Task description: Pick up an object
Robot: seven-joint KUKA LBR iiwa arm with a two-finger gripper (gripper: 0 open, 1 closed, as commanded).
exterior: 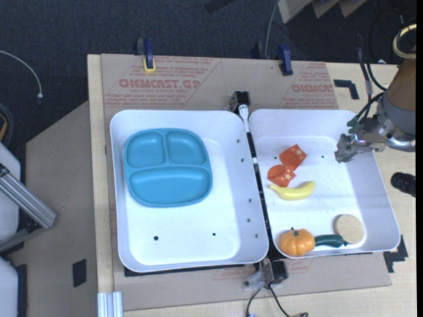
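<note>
Hovering over the upper right corner of the right bin (370, 127), the end effector (346, 148) carries nothing that can be seen; whether it is released or clenched cannot be told. From the left: the left bin (178, 249) on the desk (198, 74) holds a blue divided plate (168, 167). In the right bin lie two red pieces (288, 165) near the middle, a yellow banana (293, 191) just below them, an orange pumpkin (296, 242) at the front edge, a green item (328, 241) beside it, and a tan round piece (349, 228) further right, all well apart from the end effector.
</note>
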